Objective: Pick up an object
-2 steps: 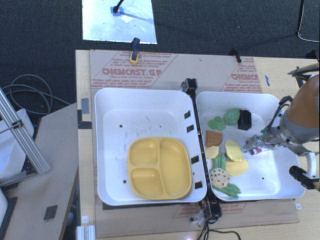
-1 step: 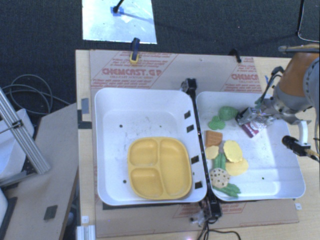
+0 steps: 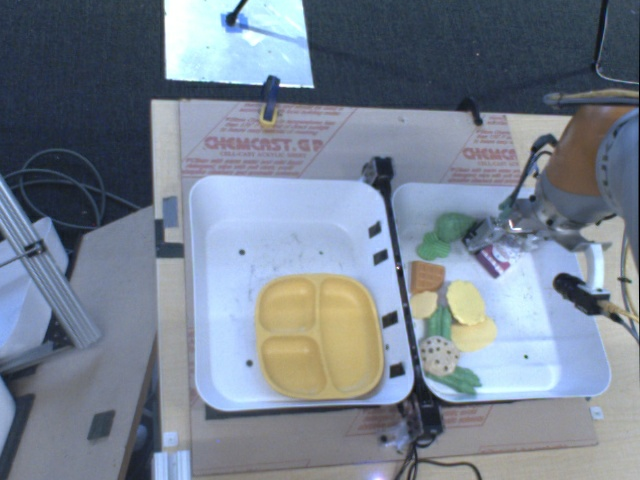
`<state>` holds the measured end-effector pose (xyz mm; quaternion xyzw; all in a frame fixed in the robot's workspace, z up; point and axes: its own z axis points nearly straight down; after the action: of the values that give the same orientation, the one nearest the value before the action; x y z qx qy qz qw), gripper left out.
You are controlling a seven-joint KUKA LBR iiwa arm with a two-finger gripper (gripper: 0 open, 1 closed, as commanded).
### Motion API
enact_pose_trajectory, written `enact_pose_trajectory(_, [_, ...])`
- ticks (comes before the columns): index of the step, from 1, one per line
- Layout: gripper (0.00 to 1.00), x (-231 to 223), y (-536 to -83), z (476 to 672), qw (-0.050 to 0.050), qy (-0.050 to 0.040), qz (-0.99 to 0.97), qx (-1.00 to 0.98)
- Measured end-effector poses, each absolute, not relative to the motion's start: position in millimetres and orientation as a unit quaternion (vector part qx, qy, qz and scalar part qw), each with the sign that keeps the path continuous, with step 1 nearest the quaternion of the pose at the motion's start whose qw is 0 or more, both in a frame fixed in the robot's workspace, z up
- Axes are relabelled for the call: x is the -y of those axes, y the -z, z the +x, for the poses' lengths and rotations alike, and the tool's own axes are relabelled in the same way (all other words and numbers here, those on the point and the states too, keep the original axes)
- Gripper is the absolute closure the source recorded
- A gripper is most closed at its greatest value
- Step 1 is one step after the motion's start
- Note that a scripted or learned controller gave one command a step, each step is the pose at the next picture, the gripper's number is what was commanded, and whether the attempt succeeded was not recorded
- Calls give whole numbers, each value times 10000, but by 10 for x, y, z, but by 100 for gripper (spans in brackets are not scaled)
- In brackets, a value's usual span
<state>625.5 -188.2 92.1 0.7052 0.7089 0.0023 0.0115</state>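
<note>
My end effector [image 3: 492, 236] hovers over the crinkled red-and-white packet [image 3: 493, 259] at the right white bin's [image 3: 560, 373] twelve o'clock; grip unreadable. Next: descend and pinch it.

Right bin [image 3: 575, 373]: toy food crowds its left side, w/ green pieces [image 3: 452, 228], orange block [image 3: 428, 275], yellow slices [image 3: 465, 303], cookie [image 3: 436, 352]; right half of floor is open. Left bin [image 3: 215, 268]: yellow divided plate [image 3: 320, 335] fills the near middle, far half open
</note>
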Motion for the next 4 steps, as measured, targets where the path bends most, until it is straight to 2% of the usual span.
enact_pose_trajectory(1, [100,1896,-1059,6278,151,-40,7044,-7096])
enact_pose_trajectory(2, [0,1893,-1048,6273,142,-34,7040,-7101])
enact_pose_trajectory(3, [0,2075,-846,6338,21,-5,7067,-7075])
enact_pose_trajectory(4, [100,2068,-969,6349,36,-13,7051,-7091])
